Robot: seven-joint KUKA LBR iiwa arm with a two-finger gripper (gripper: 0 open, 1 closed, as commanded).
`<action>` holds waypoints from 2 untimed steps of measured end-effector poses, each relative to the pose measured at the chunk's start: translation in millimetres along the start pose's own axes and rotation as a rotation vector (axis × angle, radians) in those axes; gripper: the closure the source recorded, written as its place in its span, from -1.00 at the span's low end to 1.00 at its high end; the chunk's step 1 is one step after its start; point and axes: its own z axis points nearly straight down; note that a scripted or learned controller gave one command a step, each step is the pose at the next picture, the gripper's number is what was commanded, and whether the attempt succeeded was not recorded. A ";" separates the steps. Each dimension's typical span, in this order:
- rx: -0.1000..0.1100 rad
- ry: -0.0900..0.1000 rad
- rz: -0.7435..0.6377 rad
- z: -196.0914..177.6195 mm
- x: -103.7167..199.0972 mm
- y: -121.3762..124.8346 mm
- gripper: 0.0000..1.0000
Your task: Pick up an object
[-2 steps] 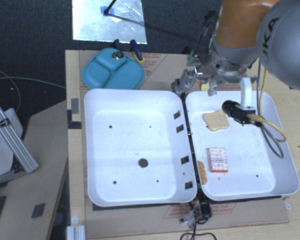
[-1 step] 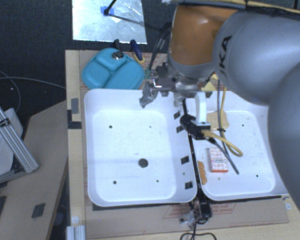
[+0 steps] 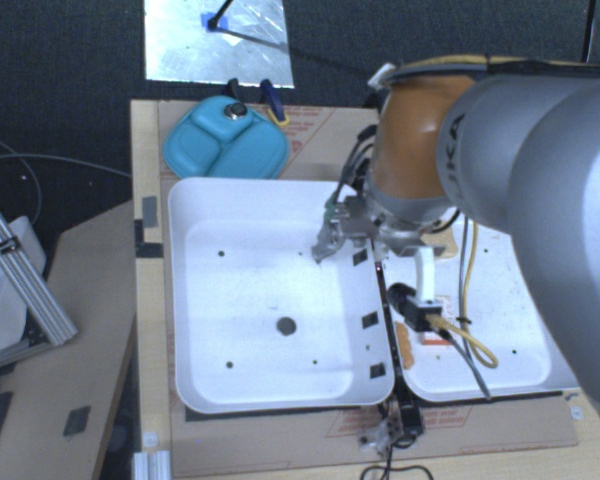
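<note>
You cannot tell the hand's (image 3: 330,240) state as it hangs over the left bin (image 3: 195,268), where a small dark disc (image 3: 286,326) lies flat mid-floor: probably light, stiff and low, so pinch its edges.

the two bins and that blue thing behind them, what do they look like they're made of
Left bin and right bin: likely moulded plastic, matte white, judging by the rounded corners and thin raised rims. Blue thing: probably plastic too, smooth turquoise with soft moulded hollows and a slight sheen. The board beneath them looks like brown cardboard, with printed red marks at its edge.
</note>
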 end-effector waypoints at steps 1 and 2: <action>-0.015 -0.002 0.004 -12.4 -119.0 35.3 -1.00; -0.007 0.001 0.001 29.9 -191.2 5.5 -1.00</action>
